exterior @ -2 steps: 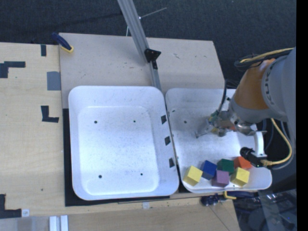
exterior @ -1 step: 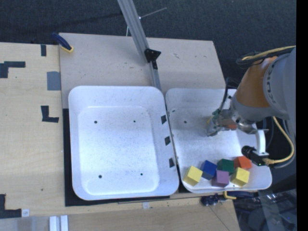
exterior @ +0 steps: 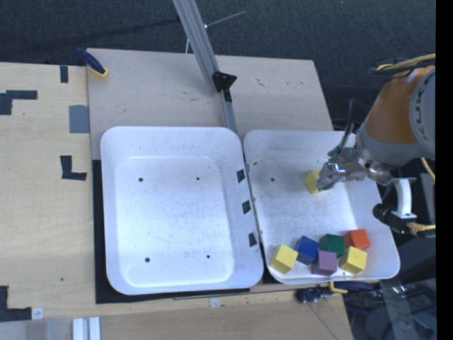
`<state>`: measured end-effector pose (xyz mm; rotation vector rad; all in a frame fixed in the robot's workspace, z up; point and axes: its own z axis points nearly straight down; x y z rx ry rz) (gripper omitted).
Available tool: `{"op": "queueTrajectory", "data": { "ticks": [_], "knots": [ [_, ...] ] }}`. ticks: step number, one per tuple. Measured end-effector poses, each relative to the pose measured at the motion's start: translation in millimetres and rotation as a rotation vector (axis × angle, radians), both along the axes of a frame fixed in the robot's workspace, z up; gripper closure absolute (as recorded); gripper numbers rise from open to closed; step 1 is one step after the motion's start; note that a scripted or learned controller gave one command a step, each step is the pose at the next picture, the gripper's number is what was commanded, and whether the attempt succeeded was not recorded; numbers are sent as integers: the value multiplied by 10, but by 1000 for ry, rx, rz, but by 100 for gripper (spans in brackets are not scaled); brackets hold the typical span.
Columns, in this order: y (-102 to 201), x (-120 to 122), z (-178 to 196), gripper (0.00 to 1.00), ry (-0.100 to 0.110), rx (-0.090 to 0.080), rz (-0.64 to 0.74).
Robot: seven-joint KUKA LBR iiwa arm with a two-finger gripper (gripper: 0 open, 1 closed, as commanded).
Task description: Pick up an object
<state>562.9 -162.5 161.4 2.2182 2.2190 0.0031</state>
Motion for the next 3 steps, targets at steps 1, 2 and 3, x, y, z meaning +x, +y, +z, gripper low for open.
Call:
{"op": "queueTrajectory", "data": {
  "ticks": [1,2,3],
  "knots": [
    [-80,-10,600,100,-1,-1,0],
    [-50,47,1040,100,0,0,2],
    [477,131,1023,100,5,2,6]
  ]
}}
